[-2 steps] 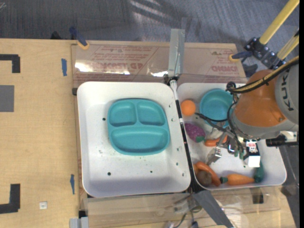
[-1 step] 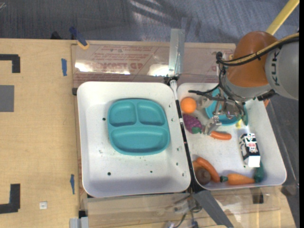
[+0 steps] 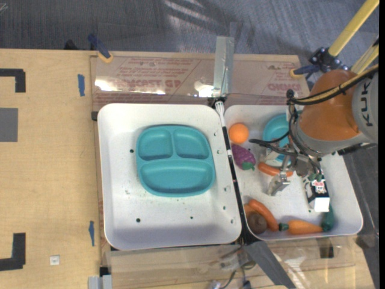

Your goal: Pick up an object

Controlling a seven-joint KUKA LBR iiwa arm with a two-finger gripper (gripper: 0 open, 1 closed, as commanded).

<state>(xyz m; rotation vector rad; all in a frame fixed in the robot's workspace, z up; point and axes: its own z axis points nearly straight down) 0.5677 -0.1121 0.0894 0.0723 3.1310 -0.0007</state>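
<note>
Bench: pale wooden board (image 3: 42,179) under grey carpet-like floor at the top of the view, with two shallow white bins side by side on it.
Landmark: central divider (image 3: 228,161) where the two bins meet.
Left bin (image 3: 114,221): just left of the divider; it holds a teal sectioned plate (image 3: 175,160), lying flat near the bin's middle, well apart from the divider.
Right bin (image 3: 352,218): just right of the divider, holding all the small items.
Orange ball (image 3: 239,133): just right of the divider, toward the far end.
Purple toy (image 3: 243,157): beside the divider, right below the ball.
Brown round item (image 3: 258,223): near the divider's near end, touching a carrot-like piece (image 3: 263,212).
Second carrot (image 3: 304,226): farther right of the divider, along the near wall, green tip pointing right.
Teal bowl (image 3: 277,127): right of the ball, partly hidden by the arm.
Arm (image 3: 329,110): orange band, well right of the divider, over the right bin.
Gripper (image 3: 280,180): below the bowl, low over the bin floor, beside a small orange piece (image 3: 269,168); nothing visible between the fingers, and whether they are spread or closed cannot be told.
</note>
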